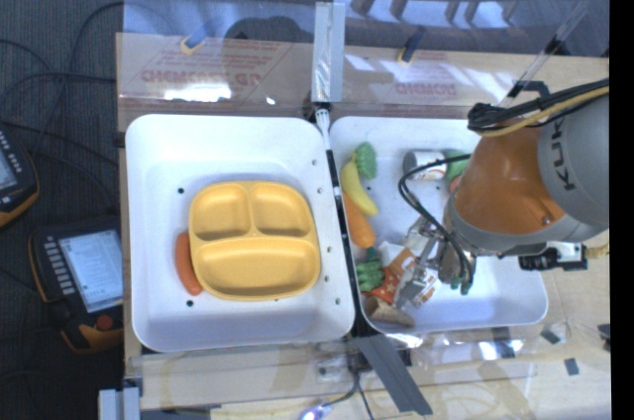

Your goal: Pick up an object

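Observation:
In the right bin [515,304], toy food lies along the left wall: a green vegetable [366,158], a yellow banana [359,189], an orange carrot [361,228], a leafy green piece [369,271], a red-orange item [386,287] and a brown piece [393,315]. My gripper [424,281] reaches down into the bin's front left part, right beside the red-orange item and the leafy piece. Nothing can be seen held in it. The orange wrist [505,190] hides the middle of the bin.
The left bin [158,309] holds a yellow divided plate [256,240] with a red-orange sausage shape [184,264] at its left side. A pale can [426,157] and a green item [458,166] lie at the right bin's back, partly behind the arm.

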Motion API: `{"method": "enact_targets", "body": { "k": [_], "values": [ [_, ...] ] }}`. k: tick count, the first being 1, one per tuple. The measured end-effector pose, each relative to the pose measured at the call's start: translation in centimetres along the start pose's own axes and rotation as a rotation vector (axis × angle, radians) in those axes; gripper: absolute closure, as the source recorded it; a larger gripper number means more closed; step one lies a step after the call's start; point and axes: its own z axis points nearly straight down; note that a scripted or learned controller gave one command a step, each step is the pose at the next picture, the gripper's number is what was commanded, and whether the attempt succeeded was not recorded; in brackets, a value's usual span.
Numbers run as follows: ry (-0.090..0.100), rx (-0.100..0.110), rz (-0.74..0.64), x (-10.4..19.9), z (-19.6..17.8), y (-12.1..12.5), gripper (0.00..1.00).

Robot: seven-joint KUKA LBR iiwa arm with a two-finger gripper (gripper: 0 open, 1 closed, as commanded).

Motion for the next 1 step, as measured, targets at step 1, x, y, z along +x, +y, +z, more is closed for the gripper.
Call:
{"method": "enact_targets", "body": {
  "k": [1],
  "values": [
    [0.002, 0.001, 0.093, 0.07, 0.02, -0.16, 0.00]
  ]
}}
